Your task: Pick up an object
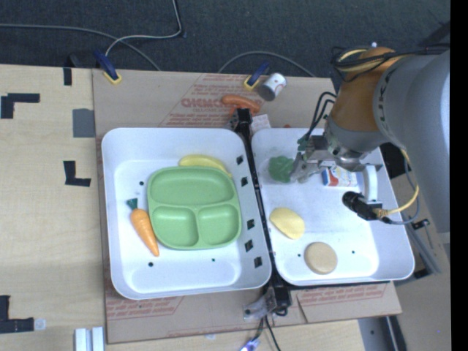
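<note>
I have the claw (303,168) low in the right bin (395,269), just beside the green leafy toy (280,168) at the bin's upper left. I cannot tell its spread, so I'd centre over the toy before closing.

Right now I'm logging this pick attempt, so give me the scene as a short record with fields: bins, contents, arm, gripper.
left bin: green divided tray, carrot beside the tray's left edge, yellow item partly behind the tray's far edge
right bin: dark green object, yellow lemon-like piece, tan round piece
arm: reaches in from the right over the right bin
gripper: low, next to the dark green object
grasp: cannot tell
</note>
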`<control>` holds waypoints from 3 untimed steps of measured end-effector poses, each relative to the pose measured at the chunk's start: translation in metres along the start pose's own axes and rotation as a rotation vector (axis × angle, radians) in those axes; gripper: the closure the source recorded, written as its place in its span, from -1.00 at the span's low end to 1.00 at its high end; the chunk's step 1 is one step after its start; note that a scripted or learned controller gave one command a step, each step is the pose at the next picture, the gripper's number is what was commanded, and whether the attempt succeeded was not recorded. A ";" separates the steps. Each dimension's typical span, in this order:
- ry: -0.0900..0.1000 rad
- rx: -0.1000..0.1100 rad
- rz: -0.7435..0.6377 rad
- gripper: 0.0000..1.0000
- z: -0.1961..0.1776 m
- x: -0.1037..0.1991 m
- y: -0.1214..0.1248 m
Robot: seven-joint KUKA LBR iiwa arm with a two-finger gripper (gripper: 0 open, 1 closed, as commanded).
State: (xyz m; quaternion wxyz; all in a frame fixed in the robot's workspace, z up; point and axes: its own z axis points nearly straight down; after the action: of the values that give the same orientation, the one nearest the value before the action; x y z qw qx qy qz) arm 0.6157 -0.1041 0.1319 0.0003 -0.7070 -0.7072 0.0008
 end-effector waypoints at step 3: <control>0.001 -0.005 -0.002 -1.00 0.046 -0.004 0.007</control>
State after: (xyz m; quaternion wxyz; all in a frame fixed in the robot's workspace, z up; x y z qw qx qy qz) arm 0.6229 -0.1084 0.0862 -0.0010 -0.7063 -0.7079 -0.0011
